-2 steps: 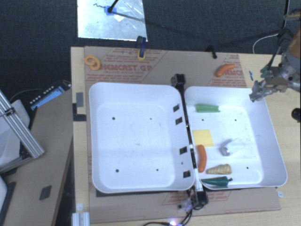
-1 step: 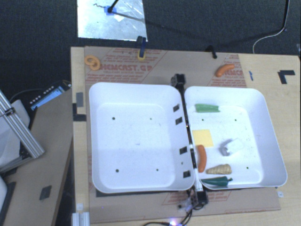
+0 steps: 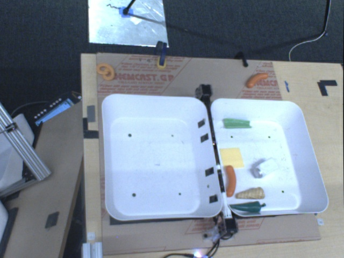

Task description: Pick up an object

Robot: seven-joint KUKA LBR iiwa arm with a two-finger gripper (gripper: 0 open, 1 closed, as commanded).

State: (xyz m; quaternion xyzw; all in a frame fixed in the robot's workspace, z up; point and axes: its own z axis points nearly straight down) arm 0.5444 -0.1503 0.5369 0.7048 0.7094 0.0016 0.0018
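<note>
Right bin (image 3: 301,144) holds six items: green piece (image 3: 237,123) at 12 o'clock, yellow square (image 3: 231,157) near centre, translucent grey piece (image 3: 264,167) at 3 o'clock of it, orange sausage-shaped item (image 3: 230,180), tan cone (image 3: 250,193) and dark green item (image 3: 248,207) toward 6 o'clock. Left bin (image 3: 156,160) adjoins. Pincer state: cannot tell.

Light was even and fairly bright, with soft, faint shadows. The white bins (image 3: 156,104) glared slightly. Detail was soft throughout.
</note>
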